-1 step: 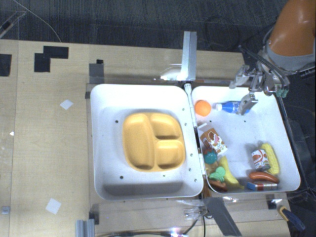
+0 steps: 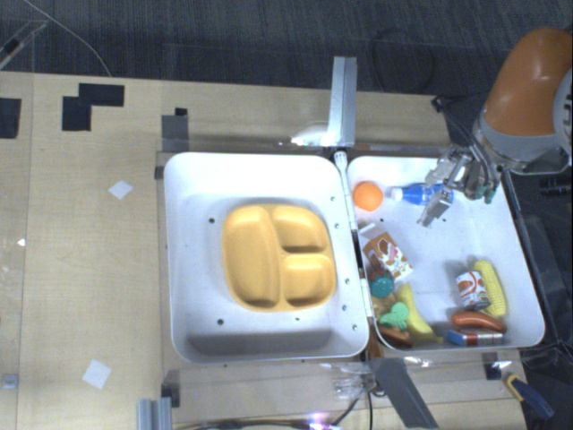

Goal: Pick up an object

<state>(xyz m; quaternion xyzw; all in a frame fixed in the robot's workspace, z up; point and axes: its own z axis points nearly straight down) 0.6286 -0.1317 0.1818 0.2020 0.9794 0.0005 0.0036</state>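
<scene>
Gripper [image 2: 445, 195] low over the right bin [image 2: 528, 267], near its back edge, fingers parted and closed on nothing; blue bottle [image 2: 414, 193] lies just beside them, contact not discernible. Orange ball [image 2: 367, 195] in the back left corner. Arm [image 2: 528, 88] enters over the bin's back right corner, wrist angled down-left.

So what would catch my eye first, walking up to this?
Probably the yellow divided tray, alone in the left bin. Next, the arm's orange band at upper right, with its claw over the right bin beside a blue bottle and an orange ball. Small toys crowd that bin's near end.
</scene>
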